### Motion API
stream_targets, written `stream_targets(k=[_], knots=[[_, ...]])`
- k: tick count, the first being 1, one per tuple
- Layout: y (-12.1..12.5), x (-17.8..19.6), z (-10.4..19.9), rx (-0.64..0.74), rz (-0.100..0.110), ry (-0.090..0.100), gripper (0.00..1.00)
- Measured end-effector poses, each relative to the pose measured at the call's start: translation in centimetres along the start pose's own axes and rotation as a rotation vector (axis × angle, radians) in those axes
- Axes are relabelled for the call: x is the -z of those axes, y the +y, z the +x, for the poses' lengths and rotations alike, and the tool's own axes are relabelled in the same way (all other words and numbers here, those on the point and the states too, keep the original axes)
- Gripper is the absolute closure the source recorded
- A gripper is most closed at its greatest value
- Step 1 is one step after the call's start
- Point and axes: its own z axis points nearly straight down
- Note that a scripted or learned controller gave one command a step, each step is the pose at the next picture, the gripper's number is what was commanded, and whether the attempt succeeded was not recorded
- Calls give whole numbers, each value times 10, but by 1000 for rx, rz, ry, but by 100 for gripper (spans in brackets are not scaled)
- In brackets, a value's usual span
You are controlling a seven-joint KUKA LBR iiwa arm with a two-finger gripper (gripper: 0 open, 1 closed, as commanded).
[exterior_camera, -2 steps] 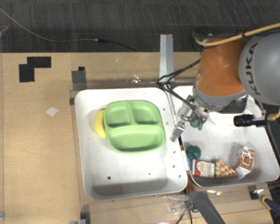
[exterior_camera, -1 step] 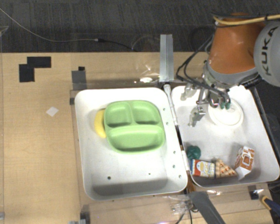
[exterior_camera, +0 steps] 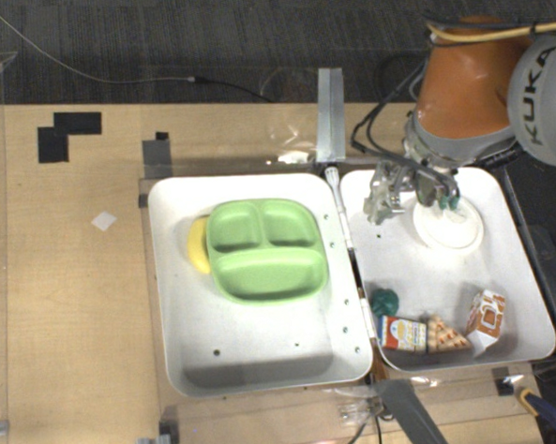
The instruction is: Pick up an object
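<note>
- The gripper [exterior_camera: 409, 190] hung over the far part of the right bin [exterior_camera: 514, 249]; whether it was clenched or released could not be told, and nothing showed between its tips.
- A white disc [exterior_camera: 447, 223] lay just beside it, on the near right.
- The other candidates sat well apart along the bin's near wall: a teal object [exterior_camera: 384, 302], a snack box [exterior_camera: 424, 334] with its long axis left-to-right, and a small carton [exterior_camera: 488, 316].
- The left bin [exterior_camera: 179, 297] held a green divided tray [exterior_camera: 266, 249] over a yellow item [exterior_camera: 197, 246].

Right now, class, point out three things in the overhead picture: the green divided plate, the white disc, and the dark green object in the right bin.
green divided plate [exterior_camera: 266, 249], camera view, centre ridge.
white disc [exterior_camera: 447, 227], camera view, its middle.
dark green object [exterior_camera: 384, 302], camera view, top surface.
</note>
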Motion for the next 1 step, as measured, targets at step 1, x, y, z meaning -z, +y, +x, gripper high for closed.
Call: stream_targets(k=[1], knots=[[0,0,0,0,0,0,0]])
